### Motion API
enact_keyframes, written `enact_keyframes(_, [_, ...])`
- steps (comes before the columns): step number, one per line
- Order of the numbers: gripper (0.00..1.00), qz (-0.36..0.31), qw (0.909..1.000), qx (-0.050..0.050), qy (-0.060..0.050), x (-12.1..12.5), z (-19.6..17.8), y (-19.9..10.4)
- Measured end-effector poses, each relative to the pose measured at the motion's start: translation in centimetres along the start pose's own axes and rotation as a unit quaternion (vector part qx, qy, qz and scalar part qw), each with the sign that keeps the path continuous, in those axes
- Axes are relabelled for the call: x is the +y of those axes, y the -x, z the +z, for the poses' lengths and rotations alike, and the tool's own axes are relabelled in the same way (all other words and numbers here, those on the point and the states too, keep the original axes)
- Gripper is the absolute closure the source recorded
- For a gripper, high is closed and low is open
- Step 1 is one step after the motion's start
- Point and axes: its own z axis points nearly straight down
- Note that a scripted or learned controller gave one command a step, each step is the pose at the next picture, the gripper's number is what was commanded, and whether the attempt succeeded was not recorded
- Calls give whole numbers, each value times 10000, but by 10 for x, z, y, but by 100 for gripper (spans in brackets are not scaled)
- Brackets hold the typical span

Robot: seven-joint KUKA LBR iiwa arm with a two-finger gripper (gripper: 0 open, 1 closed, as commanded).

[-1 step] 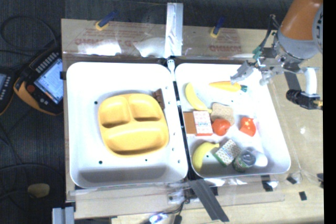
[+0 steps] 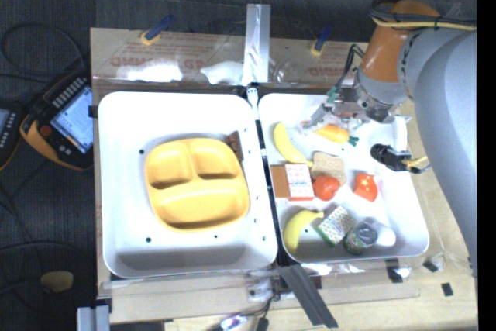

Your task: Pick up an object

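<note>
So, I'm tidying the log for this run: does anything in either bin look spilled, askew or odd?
Nothing looks spilled or broken. The yellow tray sits slightly askew in the left bin. A small brown item is wedged at the tray's upper right corner; what it is, I can't tell.

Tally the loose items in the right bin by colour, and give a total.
Counting what can be told apart in the right bin:
Yellow: 3 (banana, second banana, small yellow-orange piece below the end effector)
Red: 2 (tomato-like piece, strawberry-like piece)
Tan: 1 (bread-like block)
Printed boxes: 2 ()
Can: 1
Total: 9
</note>
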Motion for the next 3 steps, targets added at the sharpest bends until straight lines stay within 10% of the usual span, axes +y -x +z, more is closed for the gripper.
enact_keyframes(1, [0,-232,9997,4,23,-8,8,10])
enact_keyframes(2, [100,-249,9997,-5,-30,-11,1,10])
enact_keyframes(3, [100,-966,9953,12,-2,-28,-135,-21])
